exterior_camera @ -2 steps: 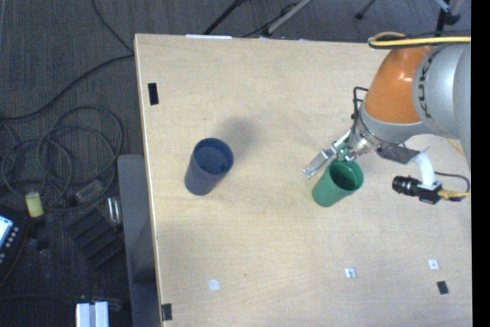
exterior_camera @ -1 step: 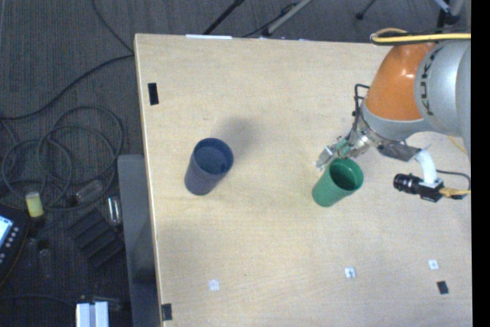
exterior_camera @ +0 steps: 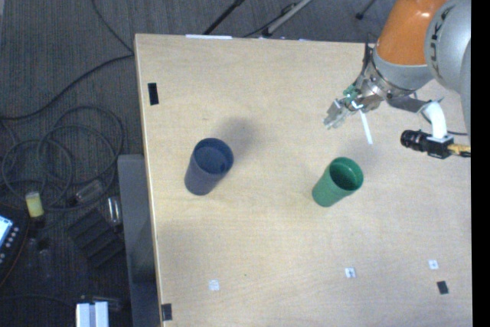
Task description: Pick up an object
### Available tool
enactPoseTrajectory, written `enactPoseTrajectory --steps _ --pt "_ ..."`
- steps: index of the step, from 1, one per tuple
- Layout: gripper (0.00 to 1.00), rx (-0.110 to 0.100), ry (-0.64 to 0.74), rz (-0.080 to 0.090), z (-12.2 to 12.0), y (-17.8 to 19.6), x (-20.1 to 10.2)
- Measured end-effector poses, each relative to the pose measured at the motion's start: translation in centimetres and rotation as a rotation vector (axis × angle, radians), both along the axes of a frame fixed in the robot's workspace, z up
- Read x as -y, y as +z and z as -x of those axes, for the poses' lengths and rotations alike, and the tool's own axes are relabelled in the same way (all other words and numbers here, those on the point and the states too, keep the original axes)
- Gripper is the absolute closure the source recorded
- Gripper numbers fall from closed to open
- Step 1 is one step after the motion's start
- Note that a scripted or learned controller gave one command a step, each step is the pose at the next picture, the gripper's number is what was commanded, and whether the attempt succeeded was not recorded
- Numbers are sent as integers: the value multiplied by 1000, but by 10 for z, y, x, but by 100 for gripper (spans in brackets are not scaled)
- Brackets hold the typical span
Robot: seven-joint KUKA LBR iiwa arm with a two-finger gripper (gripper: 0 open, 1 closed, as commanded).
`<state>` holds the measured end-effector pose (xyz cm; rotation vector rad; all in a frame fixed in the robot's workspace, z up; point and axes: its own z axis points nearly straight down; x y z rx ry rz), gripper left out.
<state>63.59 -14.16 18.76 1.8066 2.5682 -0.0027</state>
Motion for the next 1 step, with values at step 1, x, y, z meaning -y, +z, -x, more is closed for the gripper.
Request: enactPoseTrajectory --steps 1 --pt "100 -1 -160 0 -33 -1 -12"
